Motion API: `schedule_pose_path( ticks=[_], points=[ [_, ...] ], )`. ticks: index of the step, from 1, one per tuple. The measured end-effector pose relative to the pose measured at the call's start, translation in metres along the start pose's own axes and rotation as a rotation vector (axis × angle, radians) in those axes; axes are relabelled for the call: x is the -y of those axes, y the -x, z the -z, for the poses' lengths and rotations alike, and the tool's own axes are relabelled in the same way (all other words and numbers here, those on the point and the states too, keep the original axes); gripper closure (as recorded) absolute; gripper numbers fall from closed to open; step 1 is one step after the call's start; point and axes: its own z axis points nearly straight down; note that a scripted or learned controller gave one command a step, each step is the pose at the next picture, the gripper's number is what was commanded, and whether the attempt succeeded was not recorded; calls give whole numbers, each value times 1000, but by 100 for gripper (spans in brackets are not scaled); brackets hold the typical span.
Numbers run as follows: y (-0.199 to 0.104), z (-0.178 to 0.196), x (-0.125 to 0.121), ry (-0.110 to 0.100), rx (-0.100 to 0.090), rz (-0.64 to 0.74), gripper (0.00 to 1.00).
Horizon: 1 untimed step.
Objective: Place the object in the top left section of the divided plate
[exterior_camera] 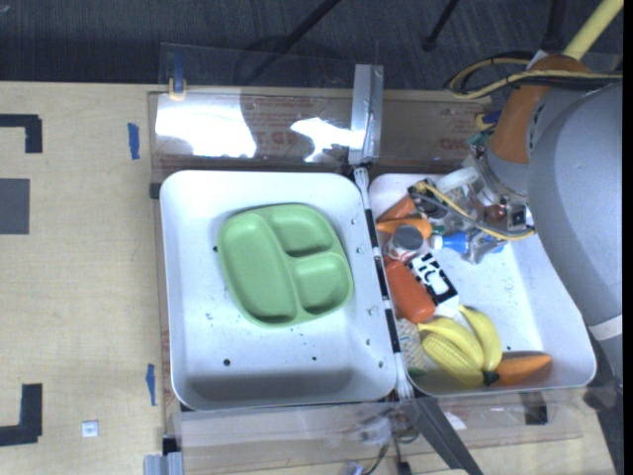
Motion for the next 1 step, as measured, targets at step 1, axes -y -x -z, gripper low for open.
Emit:
schedule_pose_path(
  ticks=[1],
  points=[
    [1, -1, -3, 14, -13, -3, 100]
  ],
)
